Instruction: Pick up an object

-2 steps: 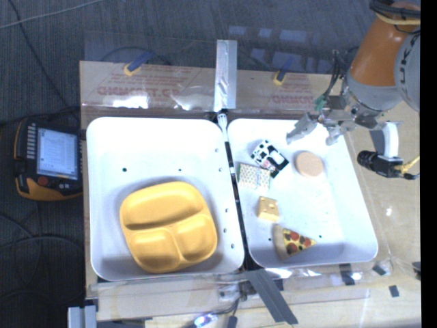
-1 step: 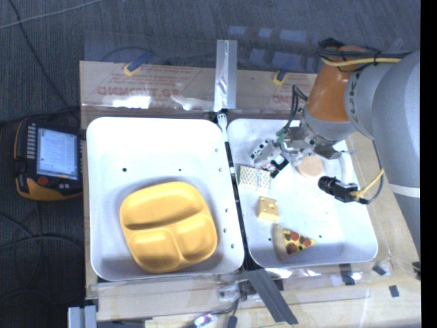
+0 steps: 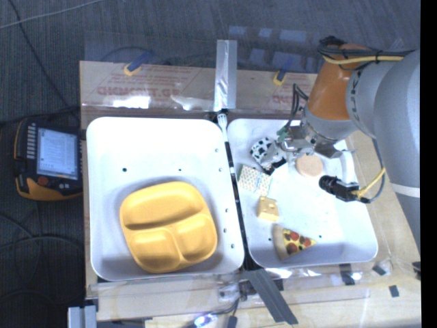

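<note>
The pincer (image 3: 287, 142), grip unclear, hangs in the right white bin (image 3: 355, 241) beside a black-and-white spotted toy (image 3: 262, 149), above a cheese wedge (image 3: 268, 209) and pizza slice (image 3: 293, 242); far left, another bin (image 3: 109, 142) holds a yellow divided plastic tray (image 3: 168, 225).

A robotics lab or test cell: an industrial grey arm (image 3: 382, 94) with an orange band reaches over a desk (image 3: 164, 87) bearing two white bins (image 3: 109, 135), taped plastic sheeting, a teach pendant (image 3: 48, 157) on dark carpet (image 3: 68, 19), and loose cables (image 3: 41, 12) trailing across the floor.
</note>
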Motion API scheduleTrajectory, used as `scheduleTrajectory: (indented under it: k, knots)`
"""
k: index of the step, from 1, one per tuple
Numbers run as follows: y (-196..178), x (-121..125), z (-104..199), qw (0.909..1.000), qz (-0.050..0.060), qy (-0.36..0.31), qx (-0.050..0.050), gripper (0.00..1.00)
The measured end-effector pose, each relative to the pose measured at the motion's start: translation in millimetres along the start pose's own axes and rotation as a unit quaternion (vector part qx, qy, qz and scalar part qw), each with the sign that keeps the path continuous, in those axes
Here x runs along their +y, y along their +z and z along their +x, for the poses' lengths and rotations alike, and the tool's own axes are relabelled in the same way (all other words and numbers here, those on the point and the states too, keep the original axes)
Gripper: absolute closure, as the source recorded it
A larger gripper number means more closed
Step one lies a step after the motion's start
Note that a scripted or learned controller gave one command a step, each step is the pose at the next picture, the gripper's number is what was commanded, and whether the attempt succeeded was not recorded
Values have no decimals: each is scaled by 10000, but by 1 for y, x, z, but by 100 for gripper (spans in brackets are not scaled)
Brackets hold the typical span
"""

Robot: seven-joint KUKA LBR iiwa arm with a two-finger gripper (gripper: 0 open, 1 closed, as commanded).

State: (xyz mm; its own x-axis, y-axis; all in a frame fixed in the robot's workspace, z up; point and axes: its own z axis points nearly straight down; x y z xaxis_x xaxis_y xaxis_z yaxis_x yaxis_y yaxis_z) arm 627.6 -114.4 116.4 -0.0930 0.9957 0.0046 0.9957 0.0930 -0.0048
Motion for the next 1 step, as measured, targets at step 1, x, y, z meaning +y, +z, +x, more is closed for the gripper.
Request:
scheduleTrajectory:
  k: [1]
  knots:
    - [-103, -11, 35, 9847, -13, 1740, -36, 100]
